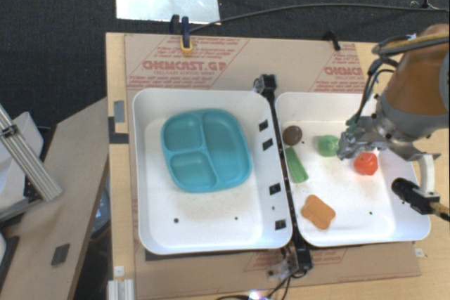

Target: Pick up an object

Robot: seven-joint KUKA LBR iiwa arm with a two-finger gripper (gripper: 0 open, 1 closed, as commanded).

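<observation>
The jaws [349, 146] hung low in the right bin [404, 225], between the green lump [327, 145] and red ball [365, 164] — their state was unclear; no pick was evident yet.

Two white bins are seen side by side: the left bin [151, 221] and the right bin [394, 221]. One teal divided plate [206, 150] is counted in the left. Five small objects are counted in the right: one brown ball [292, 134], one green lump [327, 145], one green wedge [296, 166], one red object [365, 164], one orange piece [318, 211].
</observation>
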